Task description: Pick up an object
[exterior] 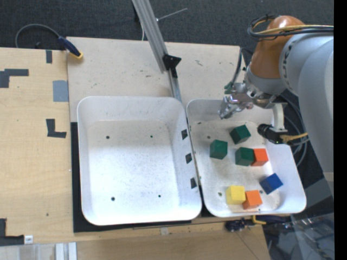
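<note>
Seven blocks sit loose in the right bin, none lifted yet. The tool hangs over that bin's far end, just short of a green block; whether it is spread or pressed together cannot be told from this angle, and nothing shows in its grip. Two more green blocks, two orange, a blue block and a yellow block lie nearer. The left bin waits. Picking is all ahead.
</note>
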You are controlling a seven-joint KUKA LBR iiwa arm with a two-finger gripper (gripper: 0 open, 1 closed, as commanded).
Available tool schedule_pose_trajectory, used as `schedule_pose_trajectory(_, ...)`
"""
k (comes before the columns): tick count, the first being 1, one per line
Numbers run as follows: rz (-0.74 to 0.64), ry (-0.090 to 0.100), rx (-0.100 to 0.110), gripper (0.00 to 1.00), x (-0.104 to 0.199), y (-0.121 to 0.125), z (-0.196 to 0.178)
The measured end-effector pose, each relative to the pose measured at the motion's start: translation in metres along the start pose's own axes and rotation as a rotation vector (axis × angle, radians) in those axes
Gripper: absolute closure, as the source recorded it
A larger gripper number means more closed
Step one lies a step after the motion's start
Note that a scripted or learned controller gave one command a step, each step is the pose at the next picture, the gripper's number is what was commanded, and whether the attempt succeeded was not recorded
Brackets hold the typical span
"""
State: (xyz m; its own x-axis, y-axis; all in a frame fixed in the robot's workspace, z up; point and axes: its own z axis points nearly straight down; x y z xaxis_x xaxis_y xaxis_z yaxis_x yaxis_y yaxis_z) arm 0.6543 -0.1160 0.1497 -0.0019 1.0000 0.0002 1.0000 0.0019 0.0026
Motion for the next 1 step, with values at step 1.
schedule_pose_trajectory(1, 0.000, -0.001, -0.002, 1.00, 0.0004, 0.0013, -0.0534)
